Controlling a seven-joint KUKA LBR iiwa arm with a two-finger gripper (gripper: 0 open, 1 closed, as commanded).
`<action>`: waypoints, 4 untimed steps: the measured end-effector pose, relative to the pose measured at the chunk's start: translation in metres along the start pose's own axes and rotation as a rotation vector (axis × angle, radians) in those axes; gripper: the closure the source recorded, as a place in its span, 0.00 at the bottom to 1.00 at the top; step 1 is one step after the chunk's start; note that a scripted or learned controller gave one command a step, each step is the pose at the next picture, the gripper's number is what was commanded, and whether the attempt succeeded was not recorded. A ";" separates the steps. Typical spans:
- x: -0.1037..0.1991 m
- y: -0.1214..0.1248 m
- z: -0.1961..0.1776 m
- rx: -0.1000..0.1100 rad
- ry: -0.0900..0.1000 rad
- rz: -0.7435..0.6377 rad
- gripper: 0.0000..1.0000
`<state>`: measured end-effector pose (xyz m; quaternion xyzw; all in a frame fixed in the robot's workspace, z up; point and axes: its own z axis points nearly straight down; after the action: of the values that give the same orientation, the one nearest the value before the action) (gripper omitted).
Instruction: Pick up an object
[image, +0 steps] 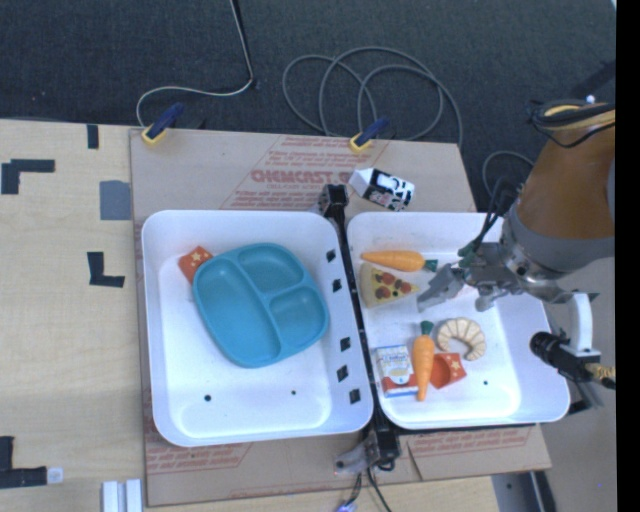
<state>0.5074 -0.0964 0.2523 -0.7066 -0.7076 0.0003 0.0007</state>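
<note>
We log the gripper over the right bin, fingers spread, holding nothing (pizza slice just left). Croissant sits just below the gripper.

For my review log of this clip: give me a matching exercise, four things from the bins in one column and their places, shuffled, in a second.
Things:
1. blue divided plate
2. pizza slice
3. croissant
4. small carton

Places:
A. right bin, near its front edge, just left of an upright carrot
B. left bin, filling most of its middle
C. right bin, below the pincer
D. right bin, by the divider, under a carrot lying flat

Pairs: 1-B, 2-D, 3-C, 4-A
</note>
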 end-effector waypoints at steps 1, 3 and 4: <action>-0.025 0.023 0.079 0.001 0.000 0.001 0.00; -0.030 -0.006 0.166 -0.007 -0.003 0.001 0.00; -0.031 0.110 0.166 -0.008 -0.003 0.000 0.00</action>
<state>0.6171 -0.1276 0.0866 -0.7065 -0.7078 -0.0017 -0.0032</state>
